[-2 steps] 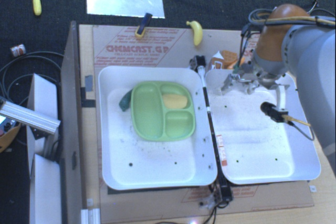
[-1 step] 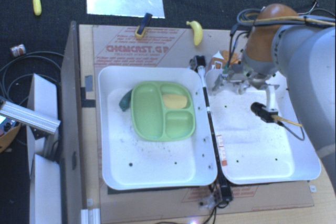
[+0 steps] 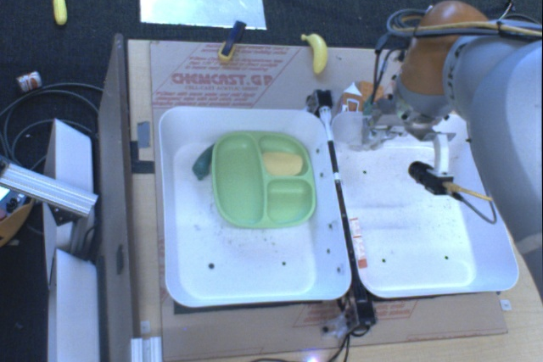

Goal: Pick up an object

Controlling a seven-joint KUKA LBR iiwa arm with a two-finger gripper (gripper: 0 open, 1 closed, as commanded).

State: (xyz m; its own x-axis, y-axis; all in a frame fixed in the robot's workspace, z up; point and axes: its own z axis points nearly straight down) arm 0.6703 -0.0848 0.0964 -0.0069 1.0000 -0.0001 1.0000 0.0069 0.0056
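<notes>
Tool (image 3: 373,130): low in the bin to the right of the green divided tray (image 3: 254,182), level with the tray's far edge; whether it is wide or narrow cannot be told.
Pale cup-like item (image 3: 346,128): just beside the tool, on the tray's side.
Yellow item (image 3: 282,163): in the tray's far right compartment.
Dark teal item (image 3: 203,161): against the tray's left edge.
Banana (image 3: 318,53): on the table (image 3: 212,76), beyond the tray.
</notes>
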